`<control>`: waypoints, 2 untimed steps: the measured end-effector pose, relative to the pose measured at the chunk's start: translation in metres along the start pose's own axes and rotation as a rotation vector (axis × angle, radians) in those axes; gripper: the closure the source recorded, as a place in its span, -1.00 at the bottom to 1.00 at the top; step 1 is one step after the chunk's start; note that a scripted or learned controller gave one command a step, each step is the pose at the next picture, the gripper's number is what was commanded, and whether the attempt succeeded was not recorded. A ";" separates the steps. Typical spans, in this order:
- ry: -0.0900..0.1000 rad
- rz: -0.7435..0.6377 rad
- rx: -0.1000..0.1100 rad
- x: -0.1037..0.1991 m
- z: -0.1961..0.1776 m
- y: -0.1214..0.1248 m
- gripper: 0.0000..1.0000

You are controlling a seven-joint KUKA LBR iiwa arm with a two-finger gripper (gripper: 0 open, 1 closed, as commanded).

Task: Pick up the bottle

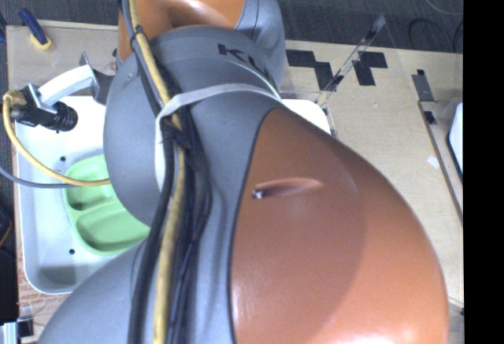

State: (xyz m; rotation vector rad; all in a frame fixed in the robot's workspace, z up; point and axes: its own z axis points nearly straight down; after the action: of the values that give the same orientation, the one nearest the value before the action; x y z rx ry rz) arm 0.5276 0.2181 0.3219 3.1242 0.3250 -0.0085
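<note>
My grey and orange arm (260,201) looms close to the camera and hides most of both bins. Its far end reaches over the left bin (35,256). There a black fitting (47,116) with a yellow cable (31,169) sticks out to the left; this looks like part of the gripper. A pale green moulded object (102,216) lies in the left bin, half hidden under the arm. I cannot tell what it is.
The right bin shows as a white corner (315,110) behind the arm. A blue and yellow tool (33,27) lies on the bench at the far left. Black markers (339,65) and a thin metal rod (354,51) sit on the bench behind the bins.
</note>
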 end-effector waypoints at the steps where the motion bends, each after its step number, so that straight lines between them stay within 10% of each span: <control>1: -0.001 -0.001 0.000 0.000 0.000 0.000 -1.00; 2: -0.003 -0.231 0.001 -0.038 0.072 -0.009 -1.00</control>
State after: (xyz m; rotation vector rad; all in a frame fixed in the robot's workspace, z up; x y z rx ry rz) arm 0.4884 0.2186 0.2503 3.0672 0.6827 -0.0139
